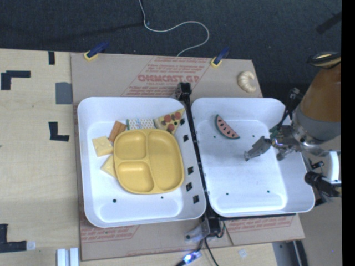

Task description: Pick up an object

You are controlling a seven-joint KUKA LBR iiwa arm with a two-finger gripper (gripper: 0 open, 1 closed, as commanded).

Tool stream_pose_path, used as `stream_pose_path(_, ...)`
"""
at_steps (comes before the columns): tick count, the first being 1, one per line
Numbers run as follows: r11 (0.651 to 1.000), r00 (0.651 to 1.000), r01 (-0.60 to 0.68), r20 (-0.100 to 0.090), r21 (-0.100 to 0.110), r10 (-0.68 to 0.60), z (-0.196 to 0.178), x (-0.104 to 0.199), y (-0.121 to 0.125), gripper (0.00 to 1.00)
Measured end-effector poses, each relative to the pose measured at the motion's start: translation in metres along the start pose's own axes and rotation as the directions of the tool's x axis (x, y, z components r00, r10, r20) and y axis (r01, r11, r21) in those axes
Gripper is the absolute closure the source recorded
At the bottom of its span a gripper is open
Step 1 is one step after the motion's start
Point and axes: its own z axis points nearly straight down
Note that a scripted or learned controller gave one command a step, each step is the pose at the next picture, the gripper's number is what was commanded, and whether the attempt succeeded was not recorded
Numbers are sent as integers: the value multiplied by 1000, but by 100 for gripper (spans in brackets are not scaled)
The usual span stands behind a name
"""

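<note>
In the left bin point(89, 193), a yellow divided plate point(148, 160) lies over a scatter of toy food: a cracker point(102, 146) at its left, a pizza slice point(171, 119) at its far right corner. In the right bin point(288, 201), a watermelon slice point(226, 127) lies alone near the far left corner, flat on the floor. To its right and a little nearer, apart from it, the gripper point(269, 148) hangs low over the bin floor, fingers parted and holding nothing. The step looks like the approach, with no grasp made yet. If the slice is the target, the next move calls for a shift left and farther, then a descent with the fingers straddling it before closing.
</note>
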Motion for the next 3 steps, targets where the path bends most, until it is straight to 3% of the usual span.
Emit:
stream_pose_path(1, 1000, 1000, 4, 3, -14, -4, -8, 0, 3, 0)
stream_pose_path(3, 1000, 1000, 4, 3, -12, -4, 110, 6, 5, 0)
